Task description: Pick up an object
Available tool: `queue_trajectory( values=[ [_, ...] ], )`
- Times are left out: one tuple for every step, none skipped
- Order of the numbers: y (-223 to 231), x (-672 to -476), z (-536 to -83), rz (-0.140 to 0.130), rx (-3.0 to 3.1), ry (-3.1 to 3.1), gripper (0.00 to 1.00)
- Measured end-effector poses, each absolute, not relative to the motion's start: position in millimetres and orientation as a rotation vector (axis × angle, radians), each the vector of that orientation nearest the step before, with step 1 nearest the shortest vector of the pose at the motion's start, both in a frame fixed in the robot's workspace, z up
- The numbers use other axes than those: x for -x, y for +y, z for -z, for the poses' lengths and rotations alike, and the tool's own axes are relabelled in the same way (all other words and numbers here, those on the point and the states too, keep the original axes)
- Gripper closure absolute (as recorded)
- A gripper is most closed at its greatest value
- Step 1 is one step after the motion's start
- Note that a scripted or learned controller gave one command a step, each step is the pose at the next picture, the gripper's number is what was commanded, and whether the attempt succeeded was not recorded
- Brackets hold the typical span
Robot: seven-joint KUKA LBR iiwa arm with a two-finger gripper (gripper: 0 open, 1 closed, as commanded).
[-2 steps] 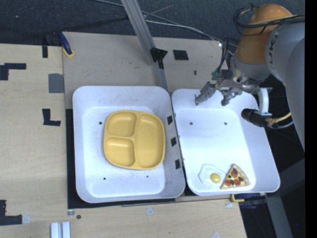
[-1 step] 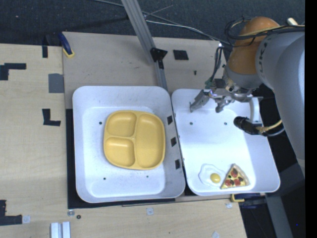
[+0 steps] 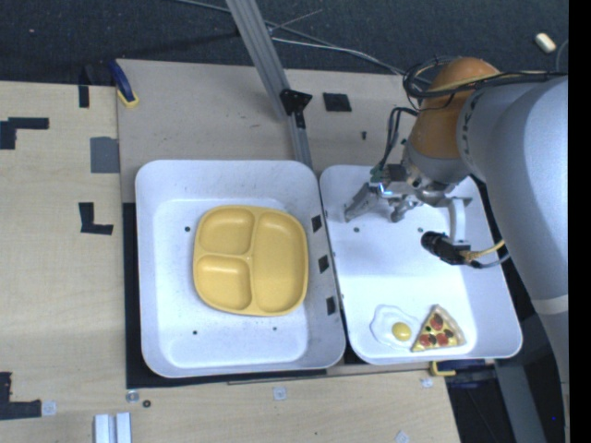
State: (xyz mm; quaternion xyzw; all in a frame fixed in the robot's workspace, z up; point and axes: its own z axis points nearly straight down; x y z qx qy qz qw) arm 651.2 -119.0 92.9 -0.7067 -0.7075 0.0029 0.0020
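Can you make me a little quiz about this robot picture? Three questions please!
1. True or false: the yellow plate lies in the left bin.
2. Which toy food lies beside the fried egg in the right bin? A) banana B) pizza slice C) carrot
3. Fill the gap: the gripper hangs over the ___ bin.

Key: 1 true; 2 B; 3 right.
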Motion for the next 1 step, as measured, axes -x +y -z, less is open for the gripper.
queue_trajectory(
  values=[
    [-118.3, -652.7, -106.8, -0.004, 2.218, -2.224, 1.0]
  ],
)
